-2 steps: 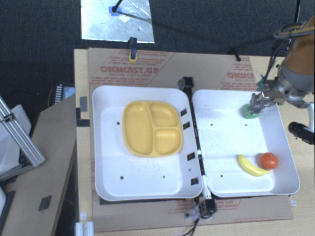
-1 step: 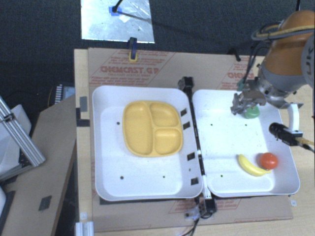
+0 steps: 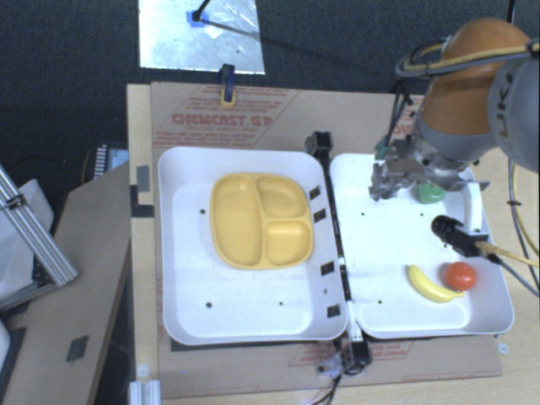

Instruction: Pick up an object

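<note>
A yellow banana (image 3: 430, 284) lies near the front edge of the right bin (image 3: 380, 260), its right end touching a red tomato (image 3: 460, 275). Farther back in that bin, a small green object (image 3: 431, 193) sits partly under the arm. The pincer (image 3: 381, 186) is just to its left, over the bin floor; whether it is open or closed cannot be told. The left bin (image 3: 186, 268) holds a yellow divided plate (image 3: 257, 219), and both bins rest on the counter (image 3: 253, 112).
</note>
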{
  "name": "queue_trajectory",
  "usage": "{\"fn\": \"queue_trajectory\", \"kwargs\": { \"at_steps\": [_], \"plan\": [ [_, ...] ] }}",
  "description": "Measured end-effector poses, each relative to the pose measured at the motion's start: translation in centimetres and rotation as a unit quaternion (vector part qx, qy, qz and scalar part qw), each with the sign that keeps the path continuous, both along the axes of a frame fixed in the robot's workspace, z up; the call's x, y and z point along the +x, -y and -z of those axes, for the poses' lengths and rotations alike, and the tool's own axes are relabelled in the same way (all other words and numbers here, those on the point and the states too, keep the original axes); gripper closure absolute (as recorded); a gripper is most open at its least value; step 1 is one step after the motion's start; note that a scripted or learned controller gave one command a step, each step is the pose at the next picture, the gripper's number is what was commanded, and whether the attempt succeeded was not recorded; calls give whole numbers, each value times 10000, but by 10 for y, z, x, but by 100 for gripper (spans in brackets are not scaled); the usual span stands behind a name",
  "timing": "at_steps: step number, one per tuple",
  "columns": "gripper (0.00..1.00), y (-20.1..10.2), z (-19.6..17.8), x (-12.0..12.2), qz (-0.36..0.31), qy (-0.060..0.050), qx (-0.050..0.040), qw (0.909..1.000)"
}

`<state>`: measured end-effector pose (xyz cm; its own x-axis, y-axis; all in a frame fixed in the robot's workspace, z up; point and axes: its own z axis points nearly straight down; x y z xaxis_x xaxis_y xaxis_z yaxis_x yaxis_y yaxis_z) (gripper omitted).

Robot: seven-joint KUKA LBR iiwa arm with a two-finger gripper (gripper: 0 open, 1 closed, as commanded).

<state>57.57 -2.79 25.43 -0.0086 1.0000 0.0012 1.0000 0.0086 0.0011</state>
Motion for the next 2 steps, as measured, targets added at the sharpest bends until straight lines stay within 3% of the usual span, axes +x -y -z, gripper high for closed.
{"fn": "queue_trajectory", "kwargs": {
  "at_steps": [2],
  "plan": [
    [100, -95, 10, -20, -6, -3, 2, 10000]
  ]
}}
